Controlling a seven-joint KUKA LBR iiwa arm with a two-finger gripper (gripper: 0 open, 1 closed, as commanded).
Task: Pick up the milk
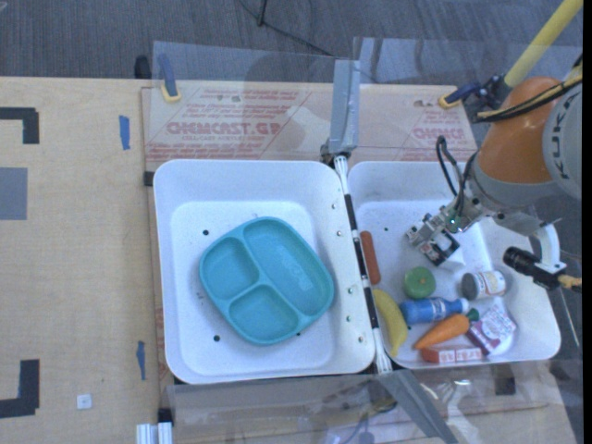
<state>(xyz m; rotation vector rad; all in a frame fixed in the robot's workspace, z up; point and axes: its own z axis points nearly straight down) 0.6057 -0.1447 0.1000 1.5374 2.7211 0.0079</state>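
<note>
the milk [496, 325], judged to be the white carton with red print, though the small object is hard to read, lies on its side at the lower right of the right bin [398, 185], close against the bin's lower right wall; being toppled, it offers a broad flat face upward rather than a narrow top; just left of it lies an orange carrot [444, 330], touching or nearly touching it; above the carrot a blue bottle [433, 310] lies flat; a small pale bottle with a grey end [484, 285] lies just above the milk; a green round item [418, 283] sits beside the blue bottle; a yellow banana [390, 320] and a reddish sausage [369, 255] lie along the bin's left wall; this crowding leaves little free space around the milk, so a grasp there probably risks nudging the carrot or the pale bottle; the gripper [433, 240] hangs over the middle of the right bin, above and left of the cluster and well apart from the milk; whether it is spread or closed cannot be told from this slant, and nothing is seen held in it; the arm [518, 155], grey with an orange band, enters from the right of the frame; the task appears to be at the approach stage, with the milk not yet lifted; the left bin [185, 192] holds a teal divided plate [266, 280], set at a tilt in its middle, apart from the work.
</note>
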